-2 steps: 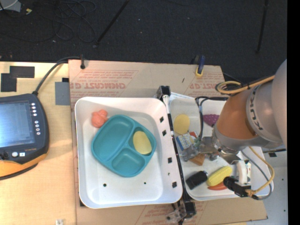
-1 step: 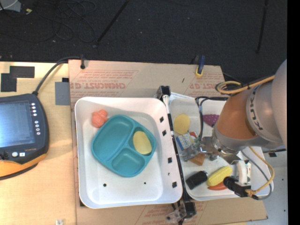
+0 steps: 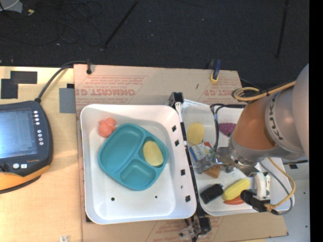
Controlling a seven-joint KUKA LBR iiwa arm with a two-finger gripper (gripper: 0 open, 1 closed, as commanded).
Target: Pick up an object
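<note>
My gripper [image 3: 212, 161] is low in the right bin [image 3: 202, 208], at the end of the grey arm [image 3: 282, 120] with its orange band [image 3: 252, 127]. It sits over a blue-and-white packet [image 3: 201, 151] and a small brown block [image 3: 213, 172]. A yellow round object [image 3: 196, 132] and a purple item [image 3: 227, 128] lie further back. In front lie a black object [image 3: 212, 192], a yellow corn-like piece [image 3: 236, 189] and a red item [image 3: 233, 201]. I see nothing lifted.
The left bin [image 3: 91, 185] holds a teal divided tray [image 3: 126, 160] with a yellow oval [image 3: 153, 153] on it and a pink-orange lump [image 3: 106, 127] beside it. A control pendant [image 3: 20, 140] lies at the far left. Cables [image 3: 280, 185] loop by the right bin.
</note>
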